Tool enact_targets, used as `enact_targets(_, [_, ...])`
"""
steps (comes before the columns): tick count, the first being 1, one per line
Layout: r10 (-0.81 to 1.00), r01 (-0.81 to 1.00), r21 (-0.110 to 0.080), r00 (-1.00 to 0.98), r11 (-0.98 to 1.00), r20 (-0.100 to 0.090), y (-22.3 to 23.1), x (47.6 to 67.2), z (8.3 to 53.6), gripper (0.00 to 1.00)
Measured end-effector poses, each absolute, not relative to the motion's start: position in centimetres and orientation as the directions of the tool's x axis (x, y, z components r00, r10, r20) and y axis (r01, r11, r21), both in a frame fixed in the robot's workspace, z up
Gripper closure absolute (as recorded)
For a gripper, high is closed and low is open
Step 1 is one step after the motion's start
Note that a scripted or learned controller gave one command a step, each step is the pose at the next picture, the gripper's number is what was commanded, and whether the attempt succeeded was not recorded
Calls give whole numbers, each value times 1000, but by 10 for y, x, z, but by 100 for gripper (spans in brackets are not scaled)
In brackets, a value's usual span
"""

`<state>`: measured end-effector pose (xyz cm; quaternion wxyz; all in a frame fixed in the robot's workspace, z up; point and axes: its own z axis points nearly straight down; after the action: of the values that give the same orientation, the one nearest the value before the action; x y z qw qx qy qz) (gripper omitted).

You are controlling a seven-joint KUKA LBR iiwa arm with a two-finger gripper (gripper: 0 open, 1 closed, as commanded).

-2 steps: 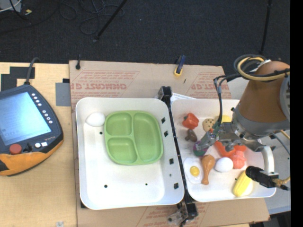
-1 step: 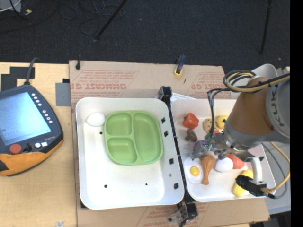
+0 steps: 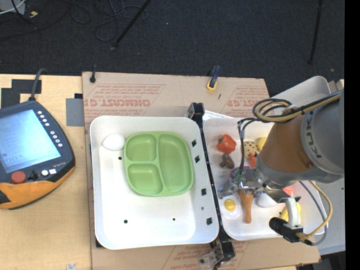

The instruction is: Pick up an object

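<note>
Camera view: two shallow white bins are shown side by side on a cardboard-covered bench [image 3: 169,94]. The left bin [image 3: 107,218] is occupied by a green divided plate [image 3: 158,163] with three compartments, and a small white rounded object [image 3: 113,142] is set just beside the plate's upper left corner, near the bin's rim.

The right bin [image 3: 242,232] is partly covered by the arm [image 3: 298,142], which is seen reaching in from the right, its orange band [image 3: 281,148] lying above the wrist. Cables are looped over the wrist. The gripper [image 3: 243,180] is positioned low over the middle of the right bin, among the loose objects; whether its jaws are spread or pressed together cannot be told, since the tips are hidden in the clutter beneath the wrist, and no object is visibly pinched between them.

The candidate objects for picking all lie in the right bin. A red toy piece [image 3: 226,144] is seen toward the upper left of the bin, with a small dark brown piece [image 3: 227,161] just below it. A pale die-like block [image 3: 248,147] is placed near the orange band. An orange carrot-shaped toy [image 3: 247,206] extends downward from just beside the gripper, and a fried-egg toy [image 3: 229,205] lies close to its left. A yellow-and-white object [image 3: 291,211] rests near the bin's lower right.

A teach pendant [image 3: 31,148] is laid on the bench at far left.
</note>
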<state>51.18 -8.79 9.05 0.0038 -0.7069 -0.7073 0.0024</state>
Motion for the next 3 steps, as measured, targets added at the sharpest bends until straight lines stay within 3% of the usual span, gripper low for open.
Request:
enact_targets(1, [1000,1000,-7,9,-9,2,-91,512,104,100])
enact_targets(3, [1000,1000,1,0,0,1,-80,511,194,100])
